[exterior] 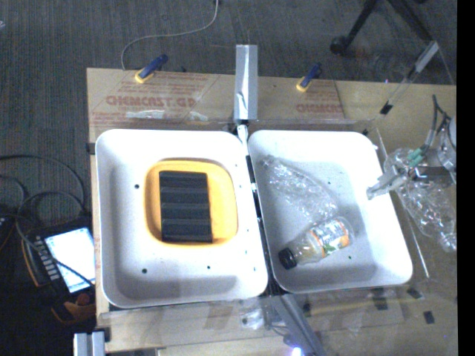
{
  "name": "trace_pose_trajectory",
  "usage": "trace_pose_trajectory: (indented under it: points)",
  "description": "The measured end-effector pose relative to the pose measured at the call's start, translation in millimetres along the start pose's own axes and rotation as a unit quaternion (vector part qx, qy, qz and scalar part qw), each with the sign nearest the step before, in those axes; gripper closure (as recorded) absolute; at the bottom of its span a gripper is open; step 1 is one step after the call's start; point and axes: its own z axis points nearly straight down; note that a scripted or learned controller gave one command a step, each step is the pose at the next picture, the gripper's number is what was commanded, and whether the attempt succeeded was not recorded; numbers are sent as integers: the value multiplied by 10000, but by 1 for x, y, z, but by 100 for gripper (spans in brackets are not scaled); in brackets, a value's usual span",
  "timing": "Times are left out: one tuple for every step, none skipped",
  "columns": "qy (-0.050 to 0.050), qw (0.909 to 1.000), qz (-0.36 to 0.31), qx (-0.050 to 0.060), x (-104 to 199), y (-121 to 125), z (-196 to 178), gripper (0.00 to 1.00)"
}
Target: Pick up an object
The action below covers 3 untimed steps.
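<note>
Surveying bench: the tan board-topped bench (148, 102) carries both bins side by side. Loose clear plastic clutter (427, 199) lies off the right bin's far side, which I judge a snag risk on the approach.
Left bin: the shallow white left-hand bin (119, 199) holds one item, seated centrally and well clear of the walls.
Right bin: the shallow white right-hand bin (371, 258) holds two items, near each other.
Yellow tray: the rounded yellow plastic tray (226, 199) with a black ribbed insert (185, 206) lies flat. I judge it too broad and low for a two-finger grasp.
Plastic wrap: the crumpled clear plastic wrap (297, 188) sprawls from the bin's upper left toward its middle. It looks flimsy, and I would expect it to slip.
Bottle: the small clear bottle with an orange label (320, 243) lies on its side toward the near wall, just below the wrap. This is my chosen target.
Cap: its black cap (286, 257) points to the lower left.
Gripper: I cannot tell how far it stands open, nor whether it has hold of anything.
Recommended method: descend over the labelled belly, jaws across the bottle's short axis, and close squarely so it cannot roll. Keep off the wrap.
</note>
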Motion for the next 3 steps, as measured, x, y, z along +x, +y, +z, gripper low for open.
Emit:
trace_pose_trajectory:
  points:
    - [12,9967,-807,0,14,-2,129,0]
    - [-57,9924,-1222,-103,59,-15,184,0]
    - [-13,10000,0,-88,14,29,185,0]
